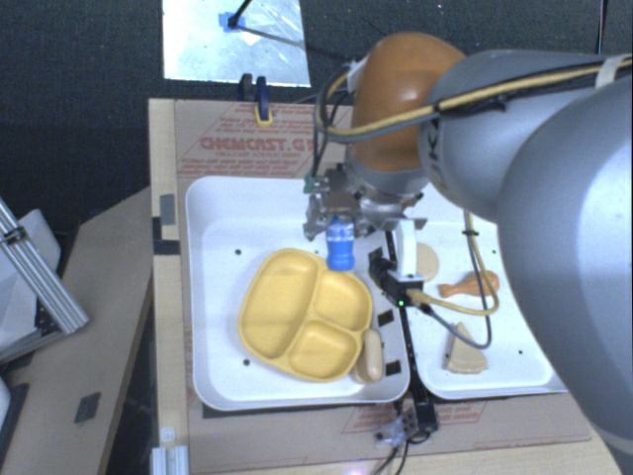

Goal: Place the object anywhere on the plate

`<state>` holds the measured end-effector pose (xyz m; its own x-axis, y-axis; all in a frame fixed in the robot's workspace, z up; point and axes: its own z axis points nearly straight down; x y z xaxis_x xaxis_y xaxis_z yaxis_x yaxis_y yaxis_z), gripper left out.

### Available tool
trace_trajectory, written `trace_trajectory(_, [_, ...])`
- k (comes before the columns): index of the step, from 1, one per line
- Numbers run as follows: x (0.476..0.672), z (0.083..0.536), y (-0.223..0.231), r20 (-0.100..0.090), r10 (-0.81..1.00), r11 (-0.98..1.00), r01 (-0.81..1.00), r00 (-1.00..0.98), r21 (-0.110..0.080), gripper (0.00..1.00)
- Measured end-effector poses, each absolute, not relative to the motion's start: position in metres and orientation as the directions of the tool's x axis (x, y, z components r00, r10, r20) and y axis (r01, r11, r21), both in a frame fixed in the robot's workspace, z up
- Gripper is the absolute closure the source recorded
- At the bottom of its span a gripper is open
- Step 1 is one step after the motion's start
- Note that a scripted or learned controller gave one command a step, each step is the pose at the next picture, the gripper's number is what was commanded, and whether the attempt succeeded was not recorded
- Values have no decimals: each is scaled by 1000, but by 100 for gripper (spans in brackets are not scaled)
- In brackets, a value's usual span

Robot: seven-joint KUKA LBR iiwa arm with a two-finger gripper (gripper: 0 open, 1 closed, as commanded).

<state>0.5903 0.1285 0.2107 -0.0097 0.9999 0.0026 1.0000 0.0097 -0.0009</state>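
Observation:
A yellow plate [302, 315] with three compartments lies in the left bin [220, 265]. My gripper [338, 228] hangs just over the plate's far right rim, below the arm's orange band. It is shut on a small blue bottle [340, 247] with a pale cap, which sticks down between the fingers. The bottle's bottom end is level with the plate's rim, and I cannot tell whether it touches the plate.
A tan bread roll [371, 356] lies against the plate's near right edge. The right bin [514, 374] holds a drumstick [473, 286], a round tan disc [426, 260] and a pale wedge [465, 361]. The arm covers much of that bin.

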Motion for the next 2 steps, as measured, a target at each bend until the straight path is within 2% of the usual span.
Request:
trace_trajectory(1, [566, 229, 172, 2, 1000, 9, 1000, -9, 1, 100])
trace_trajectory(2, [567, 229, 169, 1, 1000, 4, 1000, -4, 1, 0])
